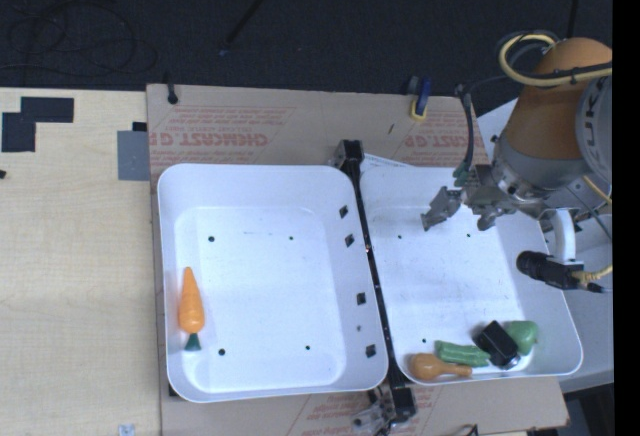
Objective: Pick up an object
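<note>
My gripper (pixel 462 212) hangs over the upper part of the right bin (pixel 440 274), its two grey fingers spread apart and nothing between them. At that bin's near edge lie a green pod-like toy (pixel 460 353), a black block (pixel 496 342), a light green piece (pixel 523 332) and an orange pear-shaped toy (pixel 436 367), all well below the gripper. An orange carrot toy (pixel 190 302) with a green tip lies at the left side of the left bin (pixel 260 264).
A black divider rail (pixel 365 264) runs between the two bins. Both bins rest on a cardboard sheet (pixel 270 129) on the bench. A black cylindrical part (pixel 548 269) and cables hang off the arm at the right bin's right rim.
</note>
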Controlling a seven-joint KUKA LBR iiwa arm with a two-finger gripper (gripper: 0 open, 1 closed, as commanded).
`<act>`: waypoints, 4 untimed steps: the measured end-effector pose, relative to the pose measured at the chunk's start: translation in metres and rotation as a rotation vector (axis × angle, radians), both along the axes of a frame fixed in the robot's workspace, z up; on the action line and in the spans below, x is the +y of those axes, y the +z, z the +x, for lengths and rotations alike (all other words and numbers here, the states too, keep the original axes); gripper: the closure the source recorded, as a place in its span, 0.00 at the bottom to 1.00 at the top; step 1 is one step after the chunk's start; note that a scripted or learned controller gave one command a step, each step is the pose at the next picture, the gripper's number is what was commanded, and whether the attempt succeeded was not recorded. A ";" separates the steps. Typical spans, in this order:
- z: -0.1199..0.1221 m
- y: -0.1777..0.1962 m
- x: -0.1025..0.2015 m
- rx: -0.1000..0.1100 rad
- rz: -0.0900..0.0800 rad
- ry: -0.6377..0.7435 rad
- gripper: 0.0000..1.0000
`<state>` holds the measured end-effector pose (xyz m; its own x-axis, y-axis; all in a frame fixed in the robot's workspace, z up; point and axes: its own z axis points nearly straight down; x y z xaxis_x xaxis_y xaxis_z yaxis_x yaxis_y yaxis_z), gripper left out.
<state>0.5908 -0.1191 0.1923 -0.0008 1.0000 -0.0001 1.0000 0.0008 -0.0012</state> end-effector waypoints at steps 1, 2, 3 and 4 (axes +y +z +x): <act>0.055 -0.004 0.070 -0.002 0.002 0.007 0.00; 0.053 -0.005 0.080 0.002 0.001 0.001 0.00; 0.054 0.058 0.118 -0.005 0.002 0.003 0.00; 0.053 0.100 0.167 -0.002 0.002 0.004 0.00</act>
<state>0.6442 0.0478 0.2921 -0.0049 1.0000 0.0015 1.0000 0.0049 0.0013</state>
